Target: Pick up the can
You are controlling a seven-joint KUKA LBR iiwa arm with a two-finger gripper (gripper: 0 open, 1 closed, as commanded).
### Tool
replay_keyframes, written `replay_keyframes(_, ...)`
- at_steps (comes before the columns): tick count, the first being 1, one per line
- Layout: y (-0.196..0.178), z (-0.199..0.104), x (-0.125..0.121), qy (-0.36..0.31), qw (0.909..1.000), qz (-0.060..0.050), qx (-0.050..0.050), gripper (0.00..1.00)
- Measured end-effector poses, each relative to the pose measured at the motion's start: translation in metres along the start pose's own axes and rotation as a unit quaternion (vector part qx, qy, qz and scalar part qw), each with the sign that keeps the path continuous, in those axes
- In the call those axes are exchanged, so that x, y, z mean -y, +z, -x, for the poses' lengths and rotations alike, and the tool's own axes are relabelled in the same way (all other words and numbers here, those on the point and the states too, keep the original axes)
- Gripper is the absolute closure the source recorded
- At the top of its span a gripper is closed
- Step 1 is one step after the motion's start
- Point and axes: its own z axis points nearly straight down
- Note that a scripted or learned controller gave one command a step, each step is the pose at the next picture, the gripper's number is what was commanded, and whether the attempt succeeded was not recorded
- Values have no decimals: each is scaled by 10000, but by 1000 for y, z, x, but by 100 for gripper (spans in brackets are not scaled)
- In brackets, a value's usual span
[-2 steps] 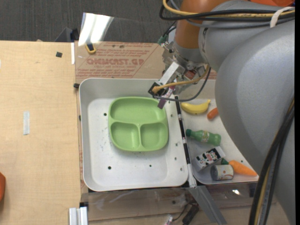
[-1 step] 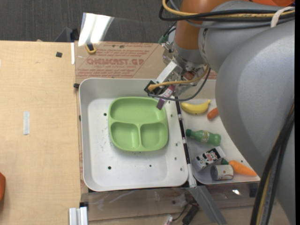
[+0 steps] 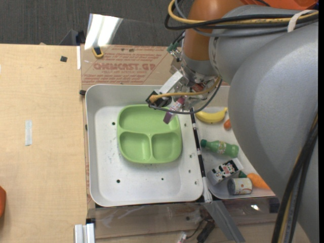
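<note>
Approach step, I judge: end effector [image 3: 169,108], grip unreadable to me, must reach the small grey metal can [image 3: 239,186] well behind it.

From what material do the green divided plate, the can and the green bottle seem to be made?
Green divided plate: probably moulded plastic, matte, one even colour with soft rounded ridges. Can: likely metal, since its grey end looks dull silver, though it is small and partly hidden. Green bottle: seemingly glossy plastic or glass; bright highlights show, but the picture cannot settle which.
</note>
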Motion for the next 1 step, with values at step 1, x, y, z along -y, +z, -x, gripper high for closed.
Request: replay_keyframes(1,-2,4,6,249,9997,-1,-1,100)
